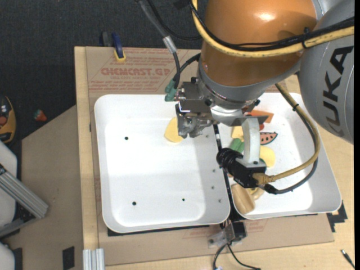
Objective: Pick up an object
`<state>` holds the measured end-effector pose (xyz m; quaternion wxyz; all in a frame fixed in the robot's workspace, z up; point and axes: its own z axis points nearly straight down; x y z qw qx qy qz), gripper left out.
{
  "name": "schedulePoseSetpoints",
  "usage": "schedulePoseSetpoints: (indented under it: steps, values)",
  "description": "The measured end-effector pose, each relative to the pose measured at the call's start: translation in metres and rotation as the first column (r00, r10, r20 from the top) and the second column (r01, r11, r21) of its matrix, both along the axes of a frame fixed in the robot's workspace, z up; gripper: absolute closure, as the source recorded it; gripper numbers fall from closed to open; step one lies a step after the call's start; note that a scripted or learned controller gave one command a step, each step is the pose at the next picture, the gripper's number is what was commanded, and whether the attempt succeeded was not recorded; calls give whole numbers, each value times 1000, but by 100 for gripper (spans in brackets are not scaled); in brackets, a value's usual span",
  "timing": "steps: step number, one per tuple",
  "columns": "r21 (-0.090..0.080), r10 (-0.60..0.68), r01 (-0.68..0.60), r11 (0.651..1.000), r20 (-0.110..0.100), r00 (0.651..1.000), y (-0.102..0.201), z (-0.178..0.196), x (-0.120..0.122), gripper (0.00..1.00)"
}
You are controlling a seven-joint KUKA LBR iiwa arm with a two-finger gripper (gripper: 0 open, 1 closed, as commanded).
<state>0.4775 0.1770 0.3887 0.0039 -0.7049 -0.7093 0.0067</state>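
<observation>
My gripper (pixel 190 129) hangs over the right part of the left bin (pixel 146 173), just right of a yellow object (pixel 172 131) lying on the bin floor. The arm's wrist hides most of the fingers. In the right bin (pixel 304 190) lie several small items: an orange piece (pixel 263 116), a watermelon slice (pixel 268 138), a green piece (pixel 237 145), a yellow piece (pixel 269 157) and a tan piece (pixel 243 198).
The large orange and grey arm covers the upper right of the view and part of the right bin. Cables loop over the bins' shared wall. A brown board (pixel 135 66) lies under both bins, with a blue clamp (pixel 118 45) at its far edge.
</observation>
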Motion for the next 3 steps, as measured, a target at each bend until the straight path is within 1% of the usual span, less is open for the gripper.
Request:
schedulePoseSetpoints:
  steps: [1,2,3]
  values:
    - [11,-3,3,1000,30,1000,14,123,2,100]
    - [-2,-3,3,1000,0,1000,49,-20,0,100]
    - [12,-5,5,1000,31,999,39,123,2,100]
